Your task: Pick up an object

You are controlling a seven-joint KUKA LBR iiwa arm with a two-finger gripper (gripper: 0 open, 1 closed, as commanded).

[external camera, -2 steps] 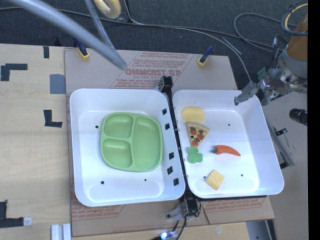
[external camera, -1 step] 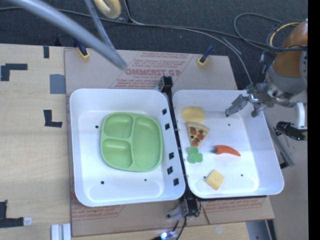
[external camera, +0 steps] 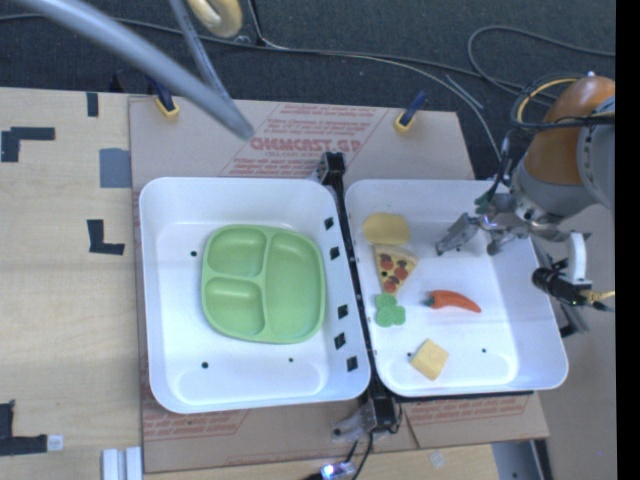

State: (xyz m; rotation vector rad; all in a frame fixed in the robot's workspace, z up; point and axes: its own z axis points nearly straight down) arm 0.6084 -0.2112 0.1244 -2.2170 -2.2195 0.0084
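Five toy foods lie scattered, all on the side of the pincer (external camera: 458, 236) away from the arm or nearer the camera. A pale yellow bun-like piece (external camera: 386, 229) rests level with it; touching that, a pizza slice (external camera: 393, 267) points toward a green broccoli floret (external camera: 389, 313). An orange-red carrot (external camera: 455, 302) lies flat just below the pincer. A yellow cheese cube (external camera: 430, 359) sits farthest off.
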